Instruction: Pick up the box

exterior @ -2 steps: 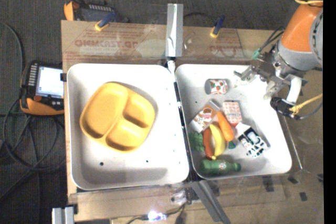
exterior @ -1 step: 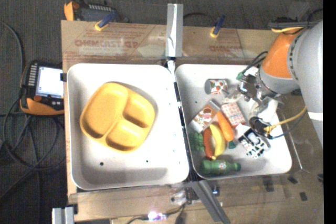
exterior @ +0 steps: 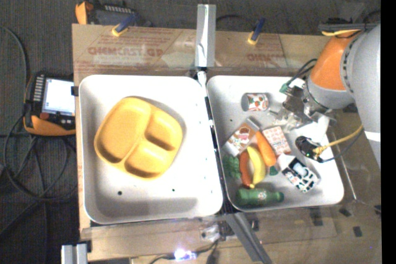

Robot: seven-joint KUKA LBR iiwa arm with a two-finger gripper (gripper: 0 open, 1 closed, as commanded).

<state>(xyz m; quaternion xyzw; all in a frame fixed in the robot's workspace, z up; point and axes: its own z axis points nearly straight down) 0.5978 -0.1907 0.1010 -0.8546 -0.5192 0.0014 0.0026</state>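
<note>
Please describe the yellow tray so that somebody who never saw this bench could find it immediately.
Look at the left white bin. The yellow tray lies in its middle, a rounded dish with three compartments. It is far larger than the small toys in the right bin.

I see a yellow tray (exterior: 140,136) in the white left bin (exterior: 86,182); in the right bin (exterior: 226,96), a green bottle (exterior: 260,196), a black-and-white patterned box (exterior: 301,175), an orange carrot (exterior: 266,148); the arm (exterior: 346,65) is grey with orange.
</note>
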